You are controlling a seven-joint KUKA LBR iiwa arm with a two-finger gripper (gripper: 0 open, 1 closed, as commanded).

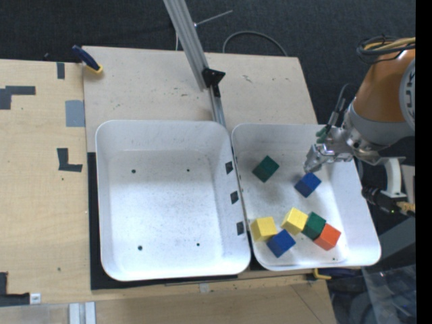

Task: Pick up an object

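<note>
**Ana:** While the two-finger metal gripper (315,159) hangs low over the right-hand shallow white plastic bin (356,201), can you tell how its claw stands?

**Ben:** No. It shows as a small grey blur from this high slant, so I cannot tell whether it is apart or together. Nothing is visibly between its tips.

**Ana:** Which object is it nearest?

**Ben:** The small blue cube (308,184) lying alone toward the bin's right side, just beside and below the gripper, turned corner-on to the bin walls. A small dark green cube (266,169) sits apart to its left, also alone.

**Ana:** And the rest?

**Ben:** Crowded along the near wall: a yellow cube (264,227), a second blue cube (281,242), another yellow cube (295,219), a second green cube (314,225) and an orange-red cube (329,236), several touching.

**Ana:** How would the lone blue one handle?

**Ben:** My guess is a light, rigid block, probably painted wood or foam, with smooth faces that could slip if pinched on an edge. I'd turn the wrist to match its rotation and close squarely on two opposite flat sides, near mid-height. It has free space all round, so the approach looks easy.

**Ana:** The left-hand white bin (108,201)?

**Ben:** Not involved for this pick.
</note>
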